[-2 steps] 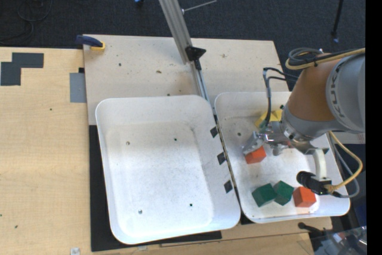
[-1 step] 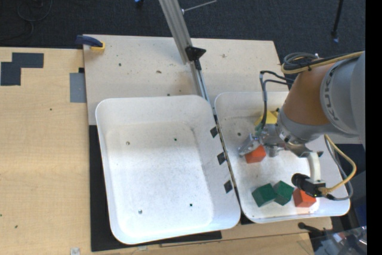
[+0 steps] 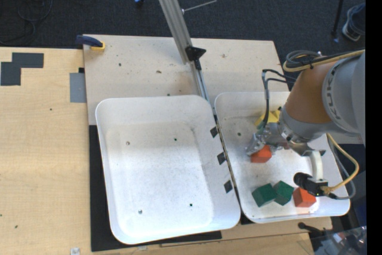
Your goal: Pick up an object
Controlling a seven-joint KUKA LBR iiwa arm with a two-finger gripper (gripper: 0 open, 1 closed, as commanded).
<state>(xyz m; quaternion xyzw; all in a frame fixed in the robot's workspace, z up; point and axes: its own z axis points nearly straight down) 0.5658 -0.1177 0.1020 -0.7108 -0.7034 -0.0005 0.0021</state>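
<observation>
Whether the fingers of the gripper [image 3: 261,145] are spread or pinching cannot be told, but they are hovering right at a small orange-red block [image 3: 261,156] lying in the right bin [image 3: 239,188] on the desk [image 3: 137,68].

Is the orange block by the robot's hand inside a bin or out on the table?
Inside: the orange block lies on the right bin floor.
</observation>
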